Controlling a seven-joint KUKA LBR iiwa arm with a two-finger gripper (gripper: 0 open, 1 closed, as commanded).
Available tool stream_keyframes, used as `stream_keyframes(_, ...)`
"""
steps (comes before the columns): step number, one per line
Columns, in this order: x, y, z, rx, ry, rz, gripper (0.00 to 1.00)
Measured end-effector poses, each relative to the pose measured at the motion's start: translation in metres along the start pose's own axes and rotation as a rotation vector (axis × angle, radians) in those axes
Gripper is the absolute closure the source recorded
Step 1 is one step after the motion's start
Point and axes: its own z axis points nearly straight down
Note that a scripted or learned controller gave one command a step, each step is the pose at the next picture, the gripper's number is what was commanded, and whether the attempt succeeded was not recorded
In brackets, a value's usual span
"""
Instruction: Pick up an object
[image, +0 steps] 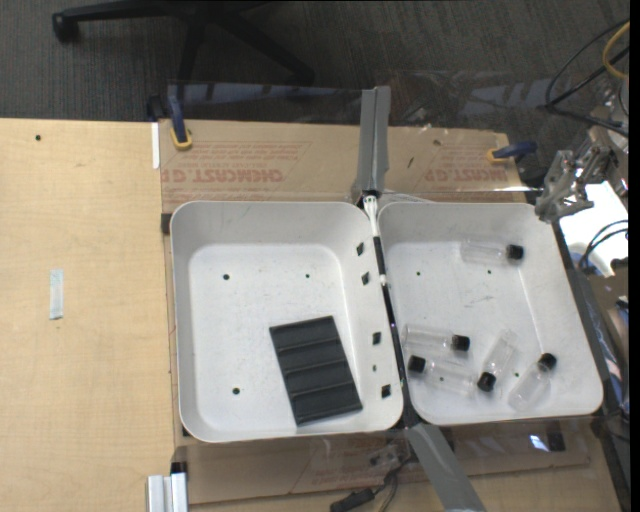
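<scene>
The pincer (570, 185) hangs at about two o'clock in the view, over the far right corner of the right bin (480, 225), and whether it is open or closed cannot be told from here; nothing is seen held in it.

The likely targets lie below it. One clear vial with a black cap (492, 253) rests alone near the bin's twelve o'clock. Four more cluster toward five o'clock: one (438, 342) beside another (440, 372), a third (495, 362) tilted near them, and a fourth (532, 378) close to the near wall. The left bin (200, 300) holds a dark ribbed block (315, 369) at its six o'clock.

The risks, as I judge them: the vials are transparent and round, so a grasp may be aimed badly or the vial may roll away on contact. In the cluster, the pincer could strike a neighbour and scatter the group. The fourth vial sits where the wall may block a descent.
</scene>
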Motion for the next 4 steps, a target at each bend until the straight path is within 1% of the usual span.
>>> stream_keyframes(1,-0.015,0.051,0.010,-0.001,0.002,-0.076,1.00)
stream_keyframes(2,-0.018,0.026,-0.028,-0.001,0.000,-0.274,1.00)
stream_keyframes(3,-0.023,0.081,0.012,-0.003,0.002,-0.441,1.00)
stream_keyframes(4,-0.021,0.063,-0.018,-0.003,-0.001,-0.782,1.00)
